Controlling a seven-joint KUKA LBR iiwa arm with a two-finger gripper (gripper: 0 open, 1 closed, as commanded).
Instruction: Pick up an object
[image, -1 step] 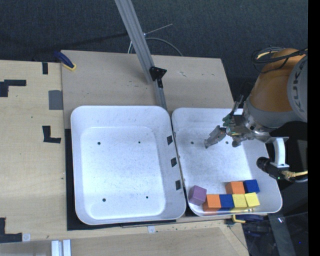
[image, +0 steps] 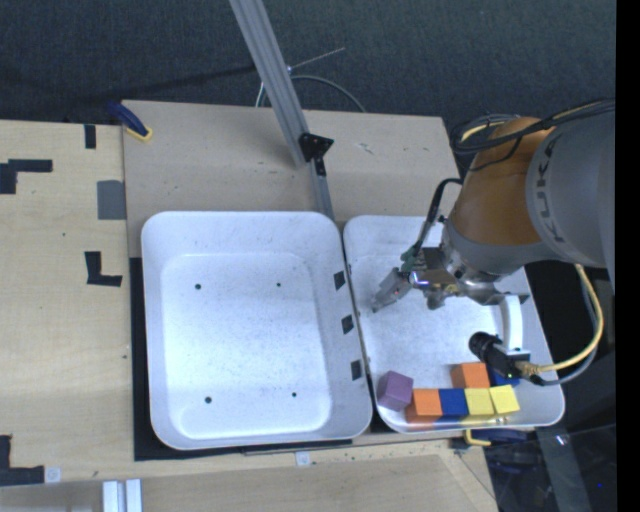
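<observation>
Several small blocks lie along the near edge of the right bin (image: 372, 232): a purple block (image: 396, 388), an orange block (image: 427, 402), a blue block (image: 453, 402), two yellow blocks (image: 480, 402) and a second orange block (image: 468, 376) just behind them. My gripper (image: 393, 288) hangs over the upper left part of the right bin, pointing down and to the left, well apart from the blocks. Nothing shows in it. The grey arm with its orange band (image: 500, 200) covers the bin's far right side.
The left bin (image: 160, 240) lies beside the right one, and their rims meet at a ridge with black clips (image: 347, 322). A slanted metal pole (image: 280, 80) rises behind the bins. A black and yellow cable (image: 560, 365) loops at the right bin's edge.
</observation>
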